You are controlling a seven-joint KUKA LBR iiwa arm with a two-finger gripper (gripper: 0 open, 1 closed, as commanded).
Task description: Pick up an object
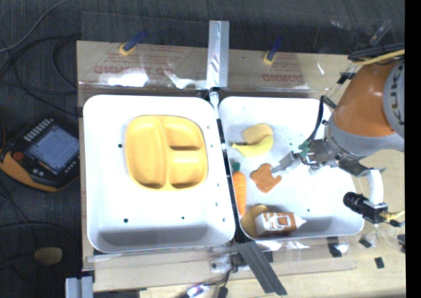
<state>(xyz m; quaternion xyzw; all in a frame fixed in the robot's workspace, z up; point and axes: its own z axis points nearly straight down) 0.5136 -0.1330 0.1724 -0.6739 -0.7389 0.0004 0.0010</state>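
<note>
Pincer [284, 164] hangs low over the right bin [299, 109], tips at an orange toast-like piece [264, 178]. Its grip (partly hidden) I cannot tell.

A single fixed camera hangs above the bench [92, 50] and looks down at a slant, with the far edge of the bench at the top of the picture and the near edge at the bottom. It sits far enough back to take in both white bins whole, the left bin [105, 224] and the right bin [296, 109], along with dark carpet [39, 14] on the left and far sides. The arm [368, 109] comes in from the right.
</note>
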